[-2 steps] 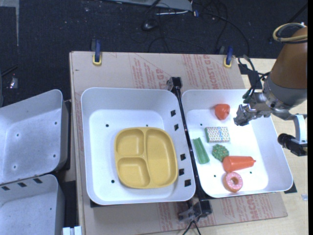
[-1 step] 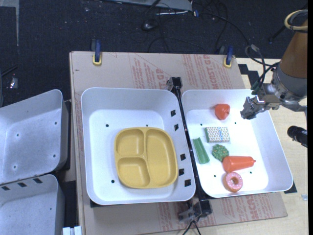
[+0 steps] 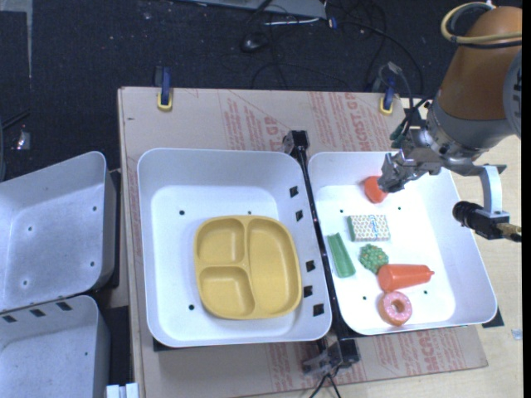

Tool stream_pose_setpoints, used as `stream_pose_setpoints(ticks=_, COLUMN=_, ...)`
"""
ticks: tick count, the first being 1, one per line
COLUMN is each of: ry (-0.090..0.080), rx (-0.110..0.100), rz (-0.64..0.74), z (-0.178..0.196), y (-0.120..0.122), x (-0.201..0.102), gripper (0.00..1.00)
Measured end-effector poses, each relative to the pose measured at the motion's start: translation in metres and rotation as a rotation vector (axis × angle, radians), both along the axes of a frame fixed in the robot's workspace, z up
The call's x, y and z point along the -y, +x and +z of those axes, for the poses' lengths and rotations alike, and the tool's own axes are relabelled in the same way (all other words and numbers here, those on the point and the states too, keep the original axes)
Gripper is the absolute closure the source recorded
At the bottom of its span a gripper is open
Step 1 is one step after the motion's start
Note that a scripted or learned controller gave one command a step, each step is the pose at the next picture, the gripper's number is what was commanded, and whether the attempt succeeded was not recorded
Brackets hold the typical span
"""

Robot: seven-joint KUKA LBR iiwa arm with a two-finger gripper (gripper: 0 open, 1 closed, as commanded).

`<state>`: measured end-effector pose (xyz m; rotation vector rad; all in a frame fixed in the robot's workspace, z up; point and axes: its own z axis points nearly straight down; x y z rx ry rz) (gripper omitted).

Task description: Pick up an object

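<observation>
Sitting at the right bin's [image 3: 465, 222] 11 o'clock corner, a small orange-red object [image 3: 373, 191] lies just under the gripper [image 3: 392, 178]; whether the fingers are spread or closed on it cannot be told. A good grasp probably needs a straight descent, centred on the object and clear of the nearby bin wall. Toward 6 o'clock lie a patterned block [image 3: 369, 226], green stick [image 3: 340, 254], broccoli [image 3: 372, 258], carrot [image 3: 404, 276] and pink doughnut [image 3: 396, 308]. At 9 o'clock, the left bin [image 3: 166, 189] holds a yellow tray [image 3: 247, 267].

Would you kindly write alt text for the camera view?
The gripper sits over a small orange-red object in the right bin, which also holds a sponge, carrot and doughnut. The left bin holds a yellow tray.
</observation>
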<state>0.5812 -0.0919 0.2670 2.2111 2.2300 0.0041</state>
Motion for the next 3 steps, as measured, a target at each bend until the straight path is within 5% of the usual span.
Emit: stream_pose_setpoints(ticks=3, ry=0.0, rx=-0.001, rz=-0.001, z=-0.017, y=0.037, x=-0.148, gripper=1.0)
